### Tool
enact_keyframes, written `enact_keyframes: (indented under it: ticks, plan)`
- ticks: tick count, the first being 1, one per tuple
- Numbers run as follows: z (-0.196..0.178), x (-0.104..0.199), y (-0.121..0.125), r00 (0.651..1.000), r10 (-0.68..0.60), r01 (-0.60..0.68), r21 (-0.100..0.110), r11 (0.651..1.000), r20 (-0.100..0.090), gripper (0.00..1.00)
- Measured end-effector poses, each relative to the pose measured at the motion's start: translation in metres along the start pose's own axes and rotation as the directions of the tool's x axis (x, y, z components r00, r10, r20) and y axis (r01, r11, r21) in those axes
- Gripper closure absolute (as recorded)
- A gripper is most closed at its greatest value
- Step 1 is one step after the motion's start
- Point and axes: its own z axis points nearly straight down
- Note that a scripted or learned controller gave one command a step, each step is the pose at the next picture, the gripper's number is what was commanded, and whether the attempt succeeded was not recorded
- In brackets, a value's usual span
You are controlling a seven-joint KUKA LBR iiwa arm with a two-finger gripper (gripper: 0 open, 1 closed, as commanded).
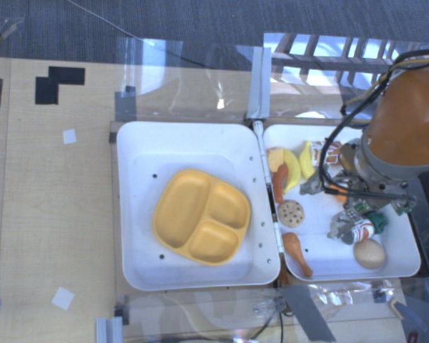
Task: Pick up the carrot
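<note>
Two white bins are sitting side by side on the bench. The left bin [139, 191] is holding a yellow divided plate [201, 215], with bare floor lying all round it. The right bin [407, 263] is crowded: the arm [407, 120] is reaching in from the right and hanging over its right half, leaving open floor mainly in the middle strip and along the near edge.

The carrot [280, 183] is lying in the right bin hard against its left wall, its long axis running roughly along that wall, from far to near. Which end is the tip is too small to tell. A banana [294, 166] is lying just beside it on the right, a pale round piece [275, 157] is sitting at its far end, and a cookie [290, 213] is resting just past its near end. A drumstick [297, 252] is lying in the near left corner, and an egg [370, 253] is sitting near the near right corner.

The gripper [354, 220] is hovering over a small can [362, 229], well apart from the carrot; I cannot tell whether it is open or closed.
</note>
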Motion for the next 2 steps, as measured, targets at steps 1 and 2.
enact_keyframes:
  ticks: [1, 2]
  plan:
    - [0.103, 0.013, -0.054, 1.0, 0.001, -0.001, -0.005, 1.0, -0.008, 0.0]
    - [0.034, 0.002, -0.131, 0.99, 0.138, -0.138, 0.004, 0.99, 0.002, 0.0]
